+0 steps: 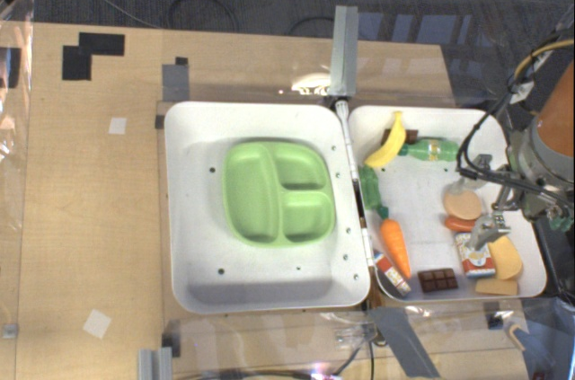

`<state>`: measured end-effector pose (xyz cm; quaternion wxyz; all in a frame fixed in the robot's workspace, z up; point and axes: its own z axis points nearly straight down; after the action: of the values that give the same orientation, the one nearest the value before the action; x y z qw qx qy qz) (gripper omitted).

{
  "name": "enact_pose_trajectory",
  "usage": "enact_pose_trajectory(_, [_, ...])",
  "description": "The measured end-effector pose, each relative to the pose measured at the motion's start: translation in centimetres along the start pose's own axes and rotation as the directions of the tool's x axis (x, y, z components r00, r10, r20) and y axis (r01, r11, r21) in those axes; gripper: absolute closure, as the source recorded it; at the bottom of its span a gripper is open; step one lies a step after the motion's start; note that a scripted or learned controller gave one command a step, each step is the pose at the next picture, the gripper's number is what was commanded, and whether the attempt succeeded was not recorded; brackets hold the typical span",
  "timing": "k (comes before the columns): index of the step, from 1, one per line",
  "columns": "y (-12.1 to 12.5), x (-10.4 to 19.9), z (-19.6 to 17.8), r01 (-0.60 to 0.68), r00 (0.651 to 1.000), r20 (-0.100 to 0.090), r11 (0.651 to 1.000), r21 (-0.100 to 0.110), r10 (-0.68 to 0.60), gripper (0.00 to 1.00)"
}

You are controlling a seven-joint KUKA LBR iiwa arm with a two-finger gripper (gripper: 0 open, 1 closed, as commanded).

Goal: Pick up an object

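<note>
No readable text detected. A red-and-white packet (473, 260) just below the gripper (486, 232) carries printing, but it is too blurred to read.

Two white bins (180, 190), one green tray (277, 192), one banana (388, 143), one carrot (395, 247).

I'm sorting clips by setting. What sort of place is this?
Probably a robotics lab bench: two white bins fixed side by side, toy food like a carrot, and a robot arm reaching in.
</note>
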<state>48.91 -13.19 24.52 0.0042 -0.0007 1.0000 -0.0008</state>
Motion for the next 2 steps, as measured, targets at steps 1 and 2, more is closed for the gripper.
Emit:
enact_pose_trajectory(1, [-0.2,-0.4,14.6,0.161,0.987,0.007,0.987,0.002,-0.161,0.0])
enact_pose_trajectory(2, [2.8,-0.9,15.3,0.241,0.97,0.014,0.97,0.007,-0.242,0.0])
